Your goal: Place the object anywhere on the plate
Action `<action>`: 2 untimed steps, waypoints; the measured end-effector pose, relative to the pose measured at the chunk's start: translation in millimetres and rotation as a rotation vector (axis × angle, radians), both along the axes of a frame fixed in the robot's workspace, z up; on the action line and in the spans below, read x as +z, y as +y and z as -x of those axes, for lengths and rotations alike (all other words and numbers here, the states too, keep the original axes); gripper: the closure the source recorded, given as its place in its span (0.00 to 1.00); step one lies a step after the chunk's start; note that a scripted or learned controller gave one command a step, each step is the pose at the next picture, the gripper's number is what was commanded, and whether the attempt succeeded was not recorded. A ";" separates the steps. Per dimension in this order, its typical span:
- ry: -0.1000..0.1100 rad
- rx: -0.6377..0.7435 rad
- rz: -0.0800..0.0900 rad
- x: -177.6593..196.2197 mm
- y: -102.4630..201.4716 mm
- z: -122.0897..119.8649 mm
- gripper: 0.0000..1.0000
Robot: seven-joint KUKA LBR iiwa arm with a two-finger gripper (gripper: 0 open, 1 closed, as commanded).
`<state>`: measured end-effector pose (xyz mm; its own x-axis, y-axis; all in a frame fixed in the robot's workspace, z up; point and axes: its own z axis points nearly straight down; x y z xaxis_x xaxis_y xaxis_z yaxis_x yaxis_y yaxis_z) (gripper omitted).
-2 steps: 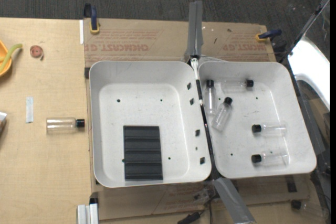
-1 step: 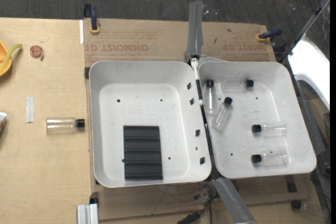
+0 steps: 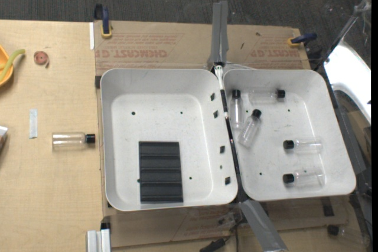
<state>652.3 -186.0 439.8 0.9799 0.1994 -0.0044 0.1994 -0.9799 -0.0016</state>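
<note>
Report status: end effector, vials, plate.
Five clear vials lying loose in right bin. Black ridged plate in left bin, nothing on it. Path unobstructed.

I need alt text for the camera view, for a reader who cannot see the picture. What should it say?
Two shallow white bins sit side by side on a bench: the left bin holds a dark ribbed plate, and the right bin holds five clear vials with black caps. One more vial lies on the bench left of the bins.

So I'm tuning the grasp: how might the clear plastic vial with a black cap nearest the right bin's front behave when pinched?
The clear plastic black-capped vial lies on its side, so it probably rolls when nudged. It looks empty, likely light, and its smooth wall may slip.
</note>
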 end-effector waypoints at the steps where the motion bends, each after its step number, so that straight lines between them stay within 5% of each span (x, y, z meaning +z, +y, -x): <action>1: 0.000 0.000 0.000 -0.3 -36.4 3.4 0.00; 2: 0.001 0.002 0.000 -0.3 -17.3 2.0 0.00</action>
